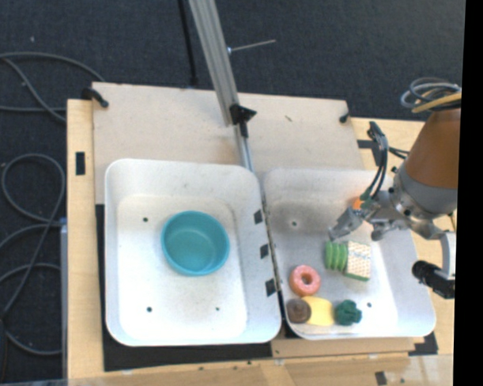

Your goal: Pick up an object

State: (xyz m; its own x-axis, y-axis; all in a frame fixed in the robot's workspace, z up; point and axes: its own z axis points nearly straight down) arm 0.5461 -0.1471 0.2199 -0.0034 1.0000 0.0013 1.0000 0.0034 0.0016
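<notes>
In the right bin [396, 300] lie several small objects. A green and white block [348, 258] sits mid-bin, and a pink donut [305, 280] lies to its lower left. Along the front wall are a brown piece [298, 310], a yellow piece [320, 311] and a dark green piece [348, 311]. My gripper [360, 226] hangs just behind the green and white block, open, with nothing between its fingers. The grey arm with its orange band [437, 151] comes in from the right.
The left bin [127, 303] holds a teal bowl [195, 242]. A slanted metal pole [218, 61] rises behind the bins. Cables lie on the dark floor at left. The back half of the right bin is bare.
</notes>
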